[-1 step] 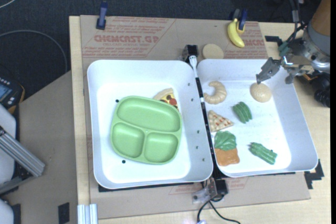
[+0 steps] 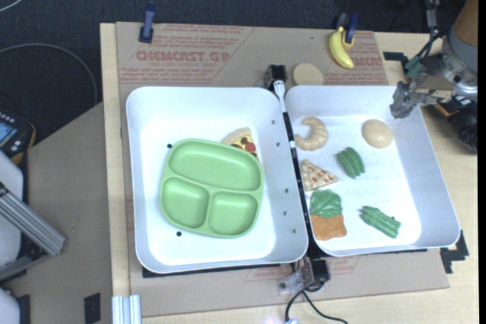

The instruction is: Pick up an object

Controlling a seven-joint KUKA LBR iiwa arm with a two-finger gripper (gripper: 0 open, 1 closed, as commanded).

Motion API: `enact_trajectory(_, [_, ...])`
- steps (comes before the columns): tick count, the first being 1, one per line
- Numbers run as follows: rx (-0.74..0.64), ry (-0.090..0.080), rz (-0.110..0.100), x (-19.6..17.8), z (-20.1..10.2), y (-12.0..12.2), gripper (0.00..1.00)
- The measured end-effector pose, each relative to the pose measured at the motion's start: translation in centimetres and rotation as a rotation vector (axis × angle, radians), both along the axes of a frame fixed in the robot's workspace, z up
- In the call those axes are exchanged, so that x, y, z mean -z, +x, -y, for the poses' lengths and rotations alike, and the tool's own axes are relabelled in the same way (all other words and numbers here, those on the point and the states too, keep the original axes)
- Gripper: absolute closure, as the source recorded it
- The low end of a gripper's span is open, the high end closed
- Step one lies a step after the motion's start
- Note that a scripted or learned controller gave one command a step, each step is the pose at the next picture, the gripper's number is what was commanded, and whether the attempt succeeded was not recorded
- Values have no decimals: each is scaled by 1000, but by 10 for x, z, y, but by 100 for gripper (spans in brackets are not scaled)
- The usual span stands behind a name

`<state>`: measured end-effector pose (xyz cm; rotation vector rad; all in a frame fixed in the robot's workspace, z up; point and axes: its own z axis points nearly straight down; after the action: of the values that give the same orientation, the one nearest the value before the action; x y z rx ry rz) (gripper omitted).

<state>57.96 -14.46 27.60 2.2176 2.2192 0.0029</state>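
Hovering gripper (image 2: 402,104) above right bin's (image 2: 425,163) far corner, near bun (image 2: 377,133)

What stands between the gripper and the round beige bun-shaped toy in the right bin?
Nothing visible does. The gripper is at the upper right rim of the right white bin, and the round beige bun-shaped toy lies just below and left of it, with bare bin floor between. The curved beige croissant toy lies farther left.

The brown board (image 2: 190,57) carries two white bins (image 2: 144,163) (image 2: 425,163), a banana (image 2: 341,49) and a tan disc (image 2: 307,74).
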Motion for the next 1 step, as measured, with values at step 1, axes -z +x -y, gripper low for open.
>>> enact_trajectory(1, [-1, 1, 2, -61, -23, -59, 100])
